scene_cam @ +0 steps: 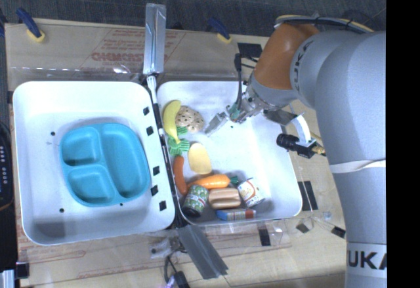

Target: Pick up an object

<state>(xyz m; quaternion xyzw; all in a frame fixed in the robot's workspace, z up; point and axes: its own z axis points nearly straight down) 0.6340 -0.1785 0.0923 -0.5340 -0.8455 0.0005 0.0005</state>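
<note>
The grey arm enters from three o'clock, its orange band at one o'clock. On the bench, the left bin holds a blue divided tray. The right bin keeps its objects from nine to six o'clock: banana, cookie, carrot, lemon-yellow piece, hot dog, two cans. The tool hangs just beside the cookie, grasping nothing; whether released or clenched, I cannot tell.

White bins; a blue tray; yellow banana, orange carrot, and what looks like a speckled cookie.
</note>
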